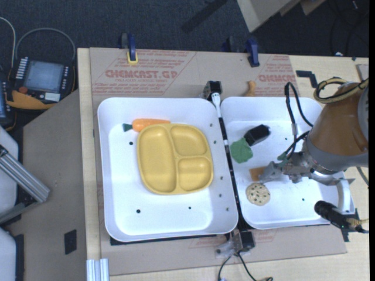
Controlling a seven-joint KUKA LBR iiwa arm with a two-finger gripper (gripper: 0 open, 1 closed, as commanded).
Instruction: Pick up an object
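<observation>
Hand (270,171) low in right bin (304,215), grip state impossible to tell. Cookie (258,194) just nearer, green piece (241,151) and black block (256,134) farther. Yellow tray (174,157) in left bin (117,174).

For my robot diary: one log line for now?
gripper over right bin | above cookie | holding: nothing seen | plate, carrot in left bin

Dark carpet floor (146,10) around my cardboard-covered surface (176,69); a pendant screen (42,75) glows at the left.
</observation>
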